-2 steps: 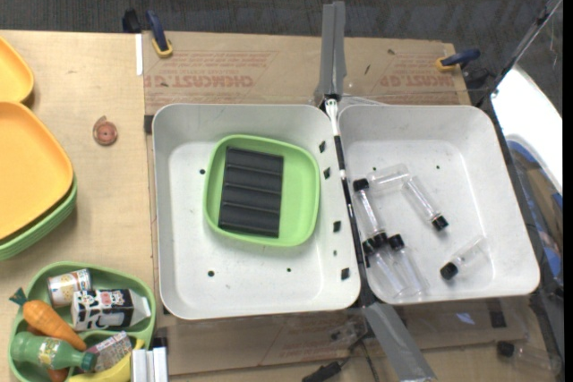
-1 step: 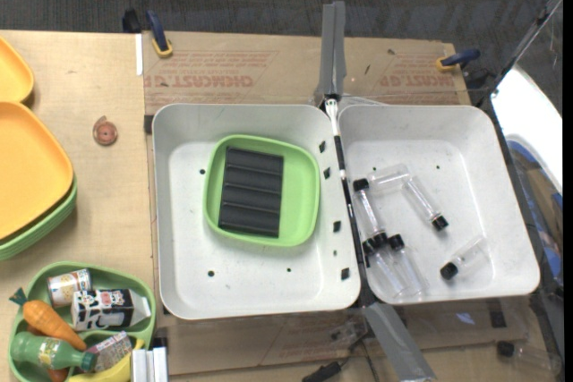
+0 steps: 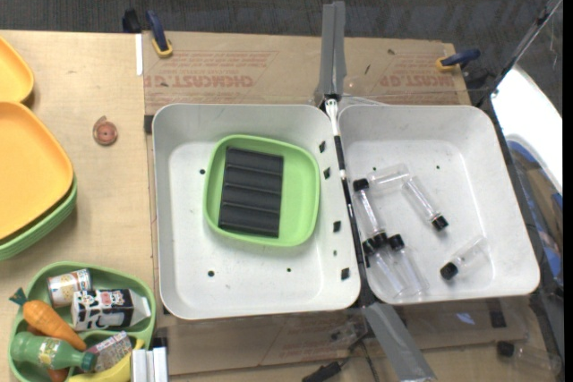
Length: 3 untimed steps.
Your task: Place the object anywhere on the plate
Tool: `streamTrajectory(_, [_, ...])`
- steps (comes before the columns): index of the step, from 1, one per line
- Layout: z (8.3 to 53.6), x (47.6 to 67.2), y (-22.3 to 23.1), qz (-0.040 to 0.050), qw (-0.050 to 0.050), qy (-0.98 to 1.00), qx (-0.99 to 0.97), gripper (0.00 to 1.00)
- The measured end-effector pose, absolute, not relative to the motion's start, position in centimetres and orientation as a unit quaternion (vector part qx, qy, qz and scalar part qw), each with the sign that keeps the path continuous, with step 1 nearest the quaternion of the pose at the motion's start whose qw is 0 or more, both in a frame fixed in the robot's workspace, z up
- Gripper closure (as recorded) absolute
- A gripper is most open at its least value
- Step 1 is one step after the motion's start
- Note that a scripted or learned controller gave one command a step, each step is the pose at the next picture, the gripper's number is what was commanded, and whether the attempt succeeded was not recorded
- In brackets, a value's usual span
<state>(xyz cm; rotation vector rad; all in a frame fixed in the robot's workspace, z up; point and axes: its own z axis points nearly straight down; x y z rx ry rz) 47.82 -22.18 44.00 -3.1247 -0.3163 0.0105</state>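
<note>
Two shallow white bins side by side on the bench. Left white bin holding a square green plastic plate, with a ribbed black rectangular block lying flat on its middle — already on the plate. Right white bin scattered with clear plastic vials with black caps, lying on their sides, well apart from the plate. Gripper state — cannot tell.

Even, bright overhead light; soft shadows inside my two bins; slight glare on white walls; focus adequate.
</note>
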Motion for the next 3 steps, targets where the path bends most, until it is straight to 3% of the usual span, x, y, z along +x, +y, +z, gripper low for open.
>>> streamTrajectory(2, [44.0,48.4,-22.2,0.0027,0.000,-0.102,-0.995,0.00])
streamTrajectory(3, [31.1,48.3,-22.2,0.0027,0.001,-0.100,-0.995,0.00])
